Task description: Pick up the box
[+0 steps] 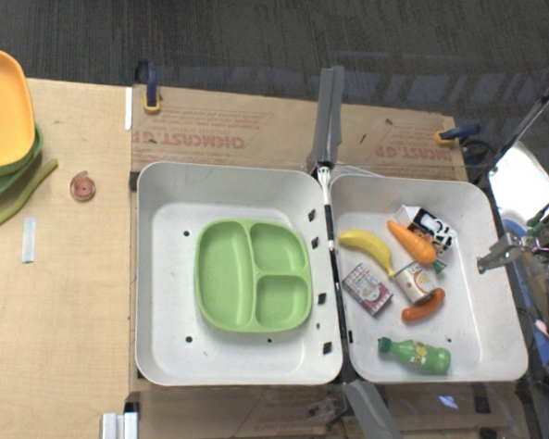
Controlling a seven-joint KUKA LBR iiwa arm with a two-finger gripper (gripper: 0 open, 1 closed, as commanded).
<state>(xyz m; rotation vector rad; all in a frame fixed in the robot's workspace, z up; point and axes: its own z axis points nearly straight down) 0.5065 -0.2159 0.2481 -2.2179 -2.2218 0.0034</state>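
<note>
A: Gripper (506,252), start there. Where is it?

B: At the right rim of the right bin (488,366), about halfway along its far-to-near run. Grey metal, partly lost in the clutter at the bench edge. Released or clenched: cannot tell. Nothing seen in its grasp.

A: And the box?

B: I take it to be the flat pink-purple box (367,289), lying on the floor of that same bin in its left half, close to the wall shared with the left bin (155,346). A white-and-black packet (429,226) at the far side could also pass for a box, so the target is my judgement.

A: Bearing from the gripper?

B: Left across most of the bin, and slightly nearer. Its long axis runs on a diagonal, far-left to near-right, so the wrist likely needs turning to close across the short side.

A: What crowds it?

B: A small orange-labelled can (415,281) just beside its right end, possibly touching. Banana (367,248) just beyond its far end. Sausage (424,307) to the right, a little nearer. Carrot (412,241) farther off. Green bottle (416,354) lies near, well apart.

A: Cleanest approach?

B: Probably from above; the box's left and near sides look open.

A: Left bin?

B: Green divided plate (252,276), no part in this. Grasp not yet begun.
</note>
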